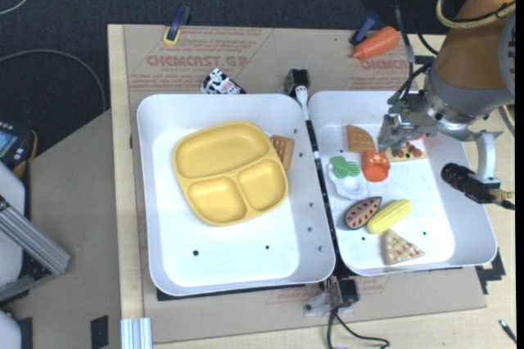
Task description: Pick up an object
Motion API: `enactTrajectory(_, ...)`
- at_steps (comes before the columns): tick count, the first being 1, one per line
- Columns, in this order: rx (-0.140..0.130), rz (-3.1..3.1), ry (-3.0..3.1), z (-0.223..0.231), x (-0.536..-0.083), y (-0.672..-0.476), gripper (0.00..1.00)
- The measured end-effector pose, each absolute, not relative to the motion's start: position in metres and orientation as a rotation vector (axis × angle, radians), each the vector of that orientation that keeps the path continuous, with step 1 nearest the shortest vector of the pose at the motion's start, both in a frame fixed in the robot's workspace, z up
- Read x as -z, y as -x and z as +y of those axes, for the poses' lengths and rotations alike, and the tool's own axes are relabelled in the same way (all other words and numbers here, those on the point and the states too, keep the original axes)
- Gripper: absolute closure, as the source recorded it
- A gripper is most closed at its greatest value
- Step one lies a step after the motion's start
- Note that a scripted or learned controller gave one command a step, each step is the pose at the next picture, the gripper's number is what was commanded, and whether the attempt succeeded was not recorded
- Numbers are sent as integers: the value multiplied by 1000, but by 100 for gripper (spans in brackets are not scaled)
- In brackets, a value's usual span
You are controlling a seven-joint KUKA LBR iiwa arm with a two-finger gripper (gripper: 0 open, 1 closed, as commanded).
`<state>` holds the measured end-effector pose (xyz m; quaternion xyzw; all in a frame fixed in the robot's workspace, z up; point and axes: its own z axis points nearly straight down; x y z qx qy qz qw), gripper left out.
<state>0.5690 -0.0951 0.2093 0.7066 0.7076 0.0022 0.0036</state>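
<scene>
The right bin (pixel 458 256) holds several toy foods: a tan bread slice (pixel 358 138), an orange-red tomato (pixel 376 166), a green piece on a white base (pixel 345 170), a brown patty (pixel 361 212), a yellow corn cob (pixel 389 215) and a pizza wedge (pixel 400 247). My gripper (pixel 395 141) hangs low over the bin's back middle, just right of the bread and above the tomato. A small red and white item (pixel 413 150) lies right beside it, partly hidden by the gripper body. Nothing shows as lifted.
The left bin (pixel 237 261) carries a yellow divided plate (pixel 232 172) with a waffle piece (pixel 283 149) at its right edge. Clamps sit on the bench behind: orange (pixel 377 43), blue and yellow (pixel 174 25), black (pixel 296 80). A black bar (pixel 467 179) juts in over the right bin's right side.
</scene>
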Motion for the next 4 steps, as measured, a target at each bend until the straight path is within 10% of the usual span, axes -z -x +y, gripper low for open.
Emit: enactTrajectory(4, -4, 2221, -2216, -71, -231, -604, 100)
